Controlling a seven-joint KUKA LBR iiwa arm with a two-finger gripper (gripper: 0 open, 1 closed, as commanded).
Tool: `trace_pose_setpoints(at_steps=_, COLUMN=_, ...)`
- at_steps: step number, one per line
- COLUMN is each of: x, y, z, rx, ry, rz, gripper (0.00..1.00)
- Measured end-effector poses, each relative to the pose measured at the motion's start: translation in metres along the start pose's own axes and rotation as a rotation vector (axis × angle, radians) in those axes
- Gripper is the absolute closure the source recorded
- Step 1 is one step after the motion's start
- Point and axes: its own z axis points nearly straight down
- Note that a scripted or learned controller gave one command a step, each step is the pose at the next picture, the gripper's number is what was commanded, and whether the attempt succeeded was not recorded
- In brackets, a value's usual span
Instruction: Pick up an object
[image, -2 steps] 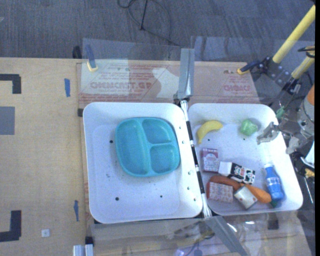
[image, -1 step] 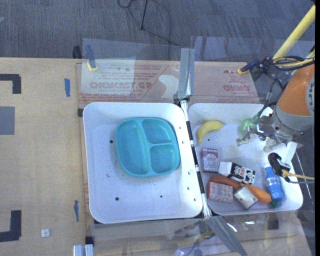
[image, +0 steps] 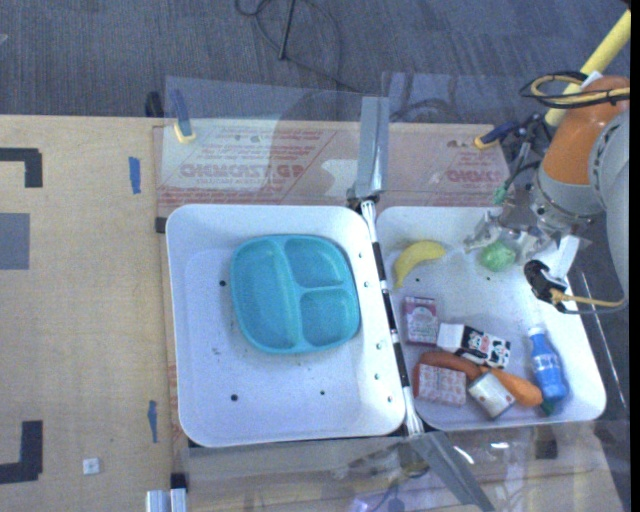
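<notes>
My gripper (image: 503, 238) hangs over the far right corner of the right bin (image: 590, 395), below the arm's orange band (image: 578, 150). A small green object (image: 497, 256) lies right at the gripper's tip, touching or just under it; I cannot tell whether it is held. In the same bin, a yellow banana (image: 415, 259) lies to the left of the gripper. Nearer the front are a small pink box (image: 421, 319), a black-and-white packet (image: 485, 346), a carrot (image: 520, 385), a red patterned packet (image: 441, 384) and a blue bottle (image: 546, 367).
The left bin (image: 200, 400) holds a teal divided plate (image: 296, 292). A metal divider (image: 385, 300) separates the two bins. A clear panel (image: 300, 150) stands behind them. Cables (image: 560, 290) hang from the wrist over the right bin's far right side.
</notes>
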Motion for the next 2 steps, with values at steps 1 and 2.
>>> trace_pose_setpoints(at_steps=1, x=0.001, y=0.0, z=-0.007, rx=0.003, ry=-0.004, rz=-0.005, gripper=1.0)
trace_pose_setpoints(at_steps=2, x=0.031, y=-0.013, z=-0.112, rx=-0.001, ry=-0.003, rz=0.085, gripper=1.0)
